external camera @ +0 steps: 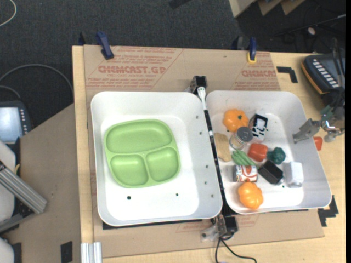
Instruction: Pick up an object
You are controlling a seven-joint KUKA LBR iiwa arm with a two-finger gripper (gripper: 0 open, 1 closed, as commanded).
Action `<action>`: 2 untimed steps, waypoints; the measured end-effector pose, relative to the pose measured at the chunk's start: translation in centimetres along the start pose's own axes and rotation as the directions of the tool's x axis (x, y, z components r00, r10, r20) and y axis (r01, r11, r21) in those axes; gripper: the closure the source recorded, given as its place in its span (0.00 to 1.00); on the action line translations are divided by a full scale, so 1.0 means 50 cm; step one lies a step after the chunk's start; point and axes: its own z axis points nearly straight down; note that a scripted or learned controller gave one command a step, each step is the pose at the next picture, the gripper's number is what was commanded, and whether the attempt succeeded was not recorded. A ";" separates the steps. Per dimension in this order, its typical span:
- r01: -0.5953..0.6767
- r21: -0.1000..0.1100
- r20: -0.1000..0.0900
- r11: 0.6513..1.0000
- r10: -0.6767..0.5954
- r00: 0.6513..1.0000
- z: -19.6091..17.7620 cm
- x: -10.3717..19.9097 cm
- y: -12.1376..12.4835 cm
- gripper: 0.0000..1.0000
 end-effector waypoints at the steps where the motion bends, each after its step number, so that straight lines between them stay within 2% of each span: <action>1: 0.000 -0.020 0.006 1.000 0.000 1.000 0.251 0.063 0.029 0.00; 2: 0.006 -0.008 0.003 1.000 -0.006 1.000 0.297 0.163 0.133 0.00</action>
